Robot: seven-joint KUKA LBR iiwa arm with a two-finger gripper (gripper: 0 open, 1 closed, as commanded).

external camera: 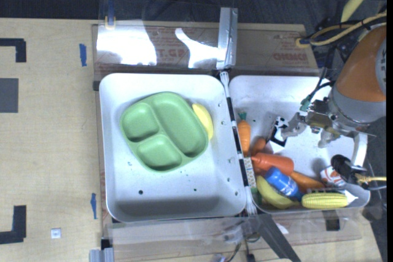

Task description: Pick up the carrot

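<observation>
Carrot (244, 135) lies in the right bin (264, 90), close against its left wall, pointing roughly up and down the frame with a green tip at its upper end. Just below it sit other toy foods piled along the bin's lower edge: a larger orange-red piece (273, 162), a blue object (284, 183), a yellow banana shape (271, 194) and a corn cob (324, 199). The gripper (284, 130) hangs over the middle of the same bin, a little to the right of the carrot and apart from it; whether it is spread or closed cannot be told, and nothing is visibly held. The grey arm (359, 86) with its orange band enters from the right edge. In the left bin (116, 190) rests a green divided plate (163, 129), with a pale yellow item (204, 118) tucked at its right rim.
</observation>
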